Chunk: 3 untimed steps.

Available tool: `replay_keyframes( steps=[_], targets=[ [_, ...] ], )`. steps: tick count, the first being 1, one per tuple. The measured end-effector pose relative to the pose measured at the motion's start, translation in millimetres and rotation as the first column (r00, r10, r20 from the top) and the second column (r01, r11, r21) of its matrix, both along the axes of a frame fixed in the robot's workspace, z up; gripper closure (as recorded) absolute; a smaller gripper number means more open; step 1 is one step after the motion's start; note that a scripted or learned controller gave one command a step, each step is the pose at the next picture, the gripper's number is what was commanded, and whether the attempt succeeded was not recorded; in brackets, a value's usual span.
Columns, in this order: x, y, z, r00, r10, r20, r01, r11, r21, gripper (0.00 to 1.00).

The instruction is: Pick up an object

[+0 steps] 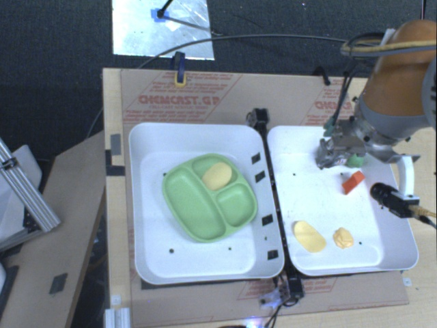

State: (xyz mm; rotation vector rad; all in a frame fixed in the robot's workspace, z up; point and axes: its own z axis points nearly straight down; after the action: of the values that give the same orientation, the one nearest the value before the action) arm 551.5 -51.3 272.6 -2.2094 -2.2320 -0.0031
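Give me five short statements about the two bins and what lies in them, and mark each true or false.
1. The green tray lies in the left bin. True.
2. A yellow piece sits in one compartment of the tray. True.
3. The orange piece lies in the left bin. False: it lies in the right bin, beside the gripper.
4. The right bin holds two yellow pieces near its front edge. True: a flat one and a smaller one.
5. The gripper hangs above the green tray. False: it is over the back of the right bin.
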Motion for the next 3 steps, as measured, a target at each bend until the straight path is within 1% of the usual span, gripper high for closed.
replay_keyframes(
  steps=[2, 3],
  targets=[
    [-2, 109, -39, 1.0, 0.0, -0.003, 0.0, 1.0, 0.0, 1.0],
    [-8, 161, -36, 1.0, 0.0, 0.001, 0.0, 1.0, 0.0, 1.0]
  ],
)
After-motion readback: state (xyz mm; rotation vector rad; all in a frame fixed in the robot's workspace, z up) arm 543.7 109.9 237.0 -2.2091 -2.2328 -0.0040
